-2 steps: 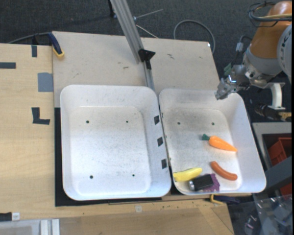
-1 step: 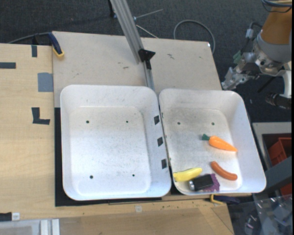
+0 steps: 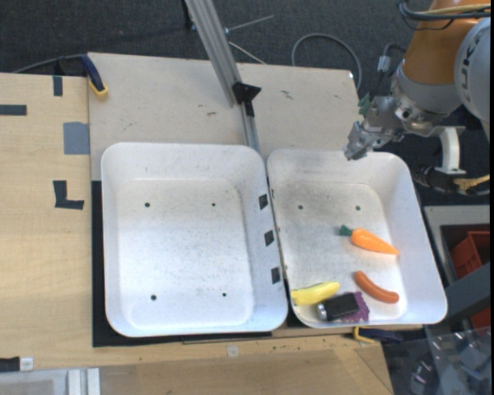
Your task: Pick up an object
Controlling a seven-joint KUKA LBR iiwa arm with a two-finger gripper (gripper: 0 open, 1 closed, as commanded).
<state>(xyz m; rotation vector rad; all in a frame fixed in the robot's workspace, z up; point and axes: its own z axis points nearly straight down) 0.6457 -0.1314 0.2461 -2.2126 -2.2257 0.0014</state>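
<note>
From my station I see the bench (image 3: 173, 89) carrying two shallow white bins side by side, and I will place everything against the right bin (image 3: 399, 183). The left bin (image 3: 181, 237) sits just beside it, their inner rims touching along the middle. The grey arm (image 3: 445, 48) with its orange band leans in above the right bin's far right corner. A slanted metal post (image 3: 218, 44) stands beyond the far left corner of the right bin, on the bare board.

The gripper (image 3: 356, 150) hangs over the far rim of the right bin, near that far right corner, well apart from the objects. Its tips are too small and dark for me to read, so I cannot tell how it is set; nothing shows in it.

Inside the right bin, all near its front right part: an orange toy carrot (image 3: 372, 240) with a green top lies toward the right wall. Closer to the front, a reddish toy sausage (image 3: 376, 287). At the front rim, a yellow toy banana (image 3: 315, 292) lies just beside a small black block (image 3: 338, 306), which rests against a purple piece (image 3: 361, 307).
</note>
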